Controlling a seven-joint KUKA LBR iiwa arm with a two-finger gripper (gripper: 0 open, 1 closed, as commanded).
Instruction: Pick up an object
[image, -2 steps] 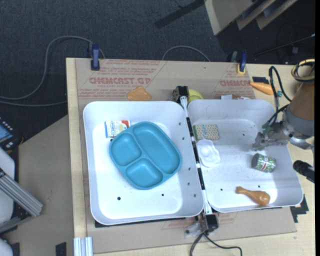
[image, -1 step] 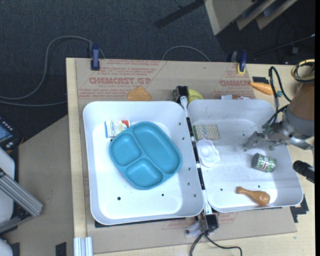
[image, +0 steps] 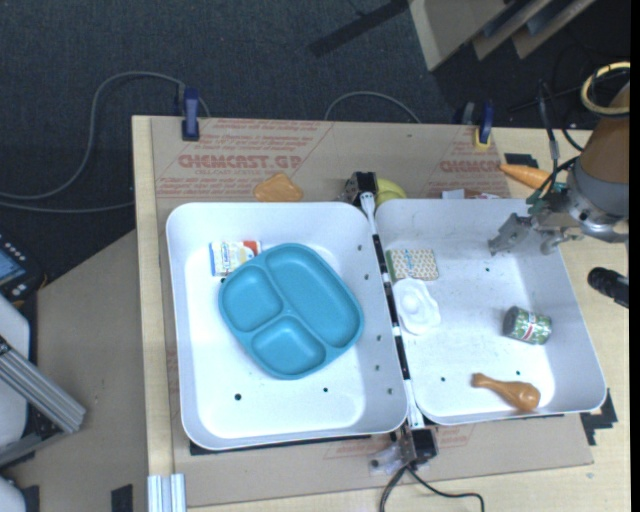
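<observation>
Hand: hand (image: 522, 232) hovers over the right bin's (image: 470, 395) far corner; released, fingers spread, nothing between them.
Can: can (image: 527, 326) lies on its side, right bin, near side of the hand; likely light, stiff, prone to roll; grip across its body.
Others: drumstick (image: 508, 390), white piece (image: 414, 305).
Left bin: blue tray (image: 289, 308).
Tabletop: plywood, cables.

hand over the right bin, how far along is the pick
Early, by the look of it. Done: the hand has reached the right bin, near its upper right corner. In hand: nothing shows between its fingers. Left: every object lies on the bin floor, namely the green can, the brown drumstick-shaped toy, the white piece and the patterned packet, so the grasp and lift remain.
</observation>
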